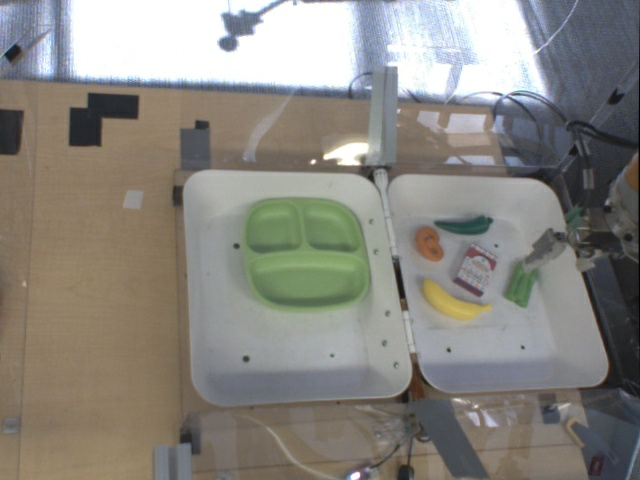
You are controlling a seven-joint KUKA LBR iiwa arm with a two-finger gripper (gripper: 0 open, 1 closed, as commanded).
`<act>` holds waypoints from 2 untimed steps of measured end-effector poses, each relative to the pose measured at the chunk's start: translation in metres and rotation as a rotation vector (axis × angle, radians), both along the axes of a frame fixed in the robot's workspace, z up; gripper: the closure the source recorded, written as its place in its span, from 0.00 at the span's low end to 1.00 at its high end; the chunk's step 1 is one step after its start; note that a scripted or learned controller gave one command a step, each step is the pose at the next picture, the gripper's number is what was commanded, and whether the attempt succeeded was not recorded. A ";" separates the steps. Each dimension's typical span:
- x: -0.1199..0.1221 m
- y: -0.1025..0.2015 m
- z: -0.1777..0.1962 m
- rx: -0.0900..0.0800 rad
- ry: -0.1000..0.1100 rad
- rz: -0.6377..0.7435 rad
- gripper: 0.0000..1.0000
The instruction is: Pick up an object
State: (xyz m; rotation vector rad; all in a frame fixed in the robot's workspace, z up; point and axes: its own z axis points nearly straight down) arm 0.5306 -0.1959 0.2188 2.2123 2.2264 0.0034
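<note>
The right bin (500, 363) holds several small objects. A dark green pepper (463, 225) lies near its back, with an orange piece (430, 244) to its left. A red and white box (476, 269) sits in the middle, and a yellow banana (455, 302) lies in front of it. A light green block (520, 286) rests toward the bin's right side. My gripper (548, 246) comes in from the right edge and hangs just above and to the right of the green block. I see nothing held in it.
The left bin (230, 368) carries a green divided plate (305, 252). A raised divider (395, 268) separates the two bins. Cables and a metal post (383, 118) stand behind the bins. The tan bench (90, 298) stretches to the left.
</note>
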 end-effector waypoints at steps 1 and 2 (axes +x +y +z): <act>0.040 -0.011 -0.117 -0.006 -0.024 -0.039 0.00; 0.041 -0.012 -0.118 -0.016 -0.034 0.131 0.00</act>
